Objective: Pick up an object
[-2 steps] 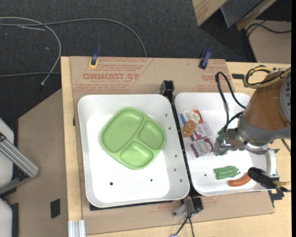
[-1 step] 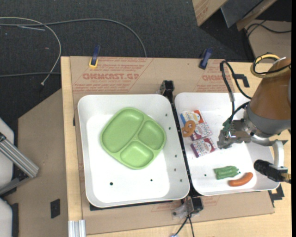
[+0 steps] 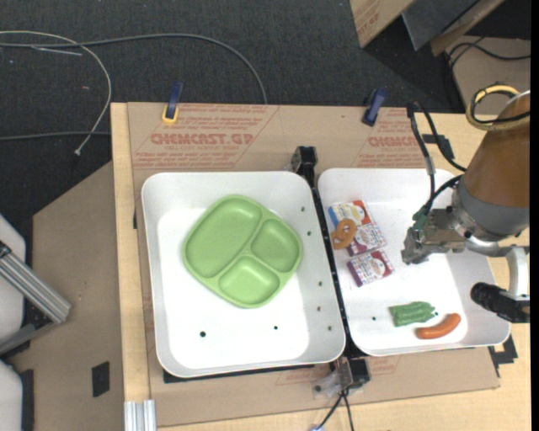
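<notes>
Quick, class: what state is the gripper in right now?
Gripper: cannot be told; it hangs over the right bin, beside the snack packets.

Dark grey carpet floor [image 3: 253,50] behind counter, thin grey cables [image 3: 101,71] looping across it. Counter [image 3: 126,252] topped with brown cardboard sheet printed in red lettering, held by blue clamps [image 3: 173,101] at far edge. Cardboard box [image 3: 379,17] at top right. Pale metal rail [image 3: 29,282] slanting at left. Light even, soft shadows.
</notes>
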`<move>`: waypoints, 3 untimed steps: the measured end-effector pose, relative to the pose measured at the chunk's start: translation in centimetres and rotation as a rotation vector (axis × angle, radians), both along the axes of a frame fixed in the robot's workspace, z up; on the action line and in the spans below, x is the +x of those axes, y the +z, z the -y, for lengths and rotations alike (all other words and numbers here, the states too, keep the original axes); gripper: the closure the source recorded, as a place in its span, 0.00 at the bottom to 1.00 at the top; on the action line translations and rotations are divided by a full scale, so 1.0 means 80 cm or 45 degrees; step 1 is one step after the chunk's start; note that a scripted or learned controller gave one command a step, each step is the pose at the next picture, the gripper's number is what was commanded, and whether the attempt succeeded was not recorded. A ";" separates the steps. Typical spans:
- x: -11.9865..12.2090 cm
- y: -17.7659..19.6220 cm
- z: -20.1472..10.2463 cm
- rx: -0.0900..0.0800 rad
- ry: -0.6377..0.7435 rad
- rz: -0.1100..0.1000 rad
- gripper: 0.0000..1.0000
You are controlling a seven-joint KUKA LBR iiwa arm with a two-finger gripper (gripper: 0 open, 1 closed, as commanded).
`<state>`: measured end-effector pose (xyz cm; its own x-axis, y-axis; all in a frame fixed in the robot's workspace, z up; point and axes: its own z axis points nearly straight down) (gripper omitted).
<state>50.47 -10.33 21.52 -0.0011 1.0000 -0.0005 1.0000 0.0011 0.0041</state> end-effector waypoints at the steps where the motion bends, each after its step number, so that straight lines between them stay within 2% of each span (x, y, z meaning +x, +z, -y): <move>1: -0.002 0.014 -0.072 0.004 0.008 -0.002 1.00; 3: -0.011 -0.006 -0.203 0.005 0.007 -0.011 1.00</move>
